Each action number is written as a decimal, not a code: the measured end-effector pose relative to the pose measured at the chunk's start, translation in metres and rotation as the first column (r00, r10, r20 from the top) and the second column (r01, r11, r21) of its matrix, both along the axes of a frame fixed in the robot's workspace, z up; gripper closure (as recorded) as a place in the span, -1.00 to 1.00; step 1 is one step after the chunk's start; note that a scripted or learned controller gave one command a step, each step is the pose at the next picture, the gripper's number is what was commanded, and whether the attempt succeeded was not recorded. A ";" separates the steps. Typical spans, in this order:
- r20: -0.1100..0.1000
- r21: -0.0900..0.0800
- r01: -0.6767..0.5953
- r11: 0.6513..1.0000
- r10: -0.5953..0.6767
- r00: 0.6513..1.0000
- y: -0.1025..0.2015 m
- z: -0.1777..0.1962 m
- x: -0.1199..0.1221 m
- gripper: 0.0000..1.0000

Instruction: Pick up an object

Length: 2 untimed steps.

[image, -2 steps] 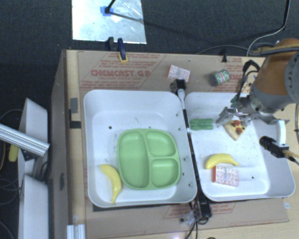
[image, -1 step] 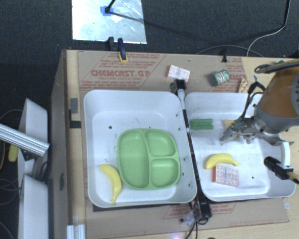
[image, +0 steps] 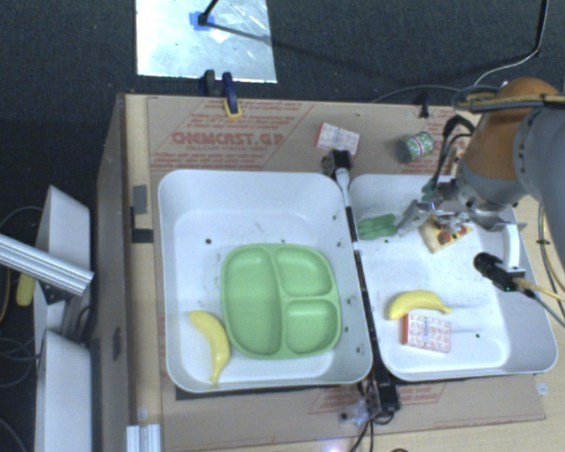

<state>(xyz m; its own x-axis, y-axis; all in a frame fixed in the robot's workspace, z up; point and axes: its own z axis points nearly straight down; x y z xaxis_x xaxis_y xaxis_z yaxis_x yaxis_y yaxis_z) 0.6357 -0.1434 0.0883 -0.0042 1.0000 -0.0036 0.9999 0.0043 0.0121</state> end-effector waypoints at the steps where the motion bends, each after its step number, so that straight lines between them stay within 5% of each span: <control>1: -0.007 0.001 0.002 1.000 -0.002 1.000 -0.026 0.069 -0.005 -1.00; 2: -0.013 0.004 0.003 1.000 -0.003 1.000 0.024 0.051 -0.114 -1.00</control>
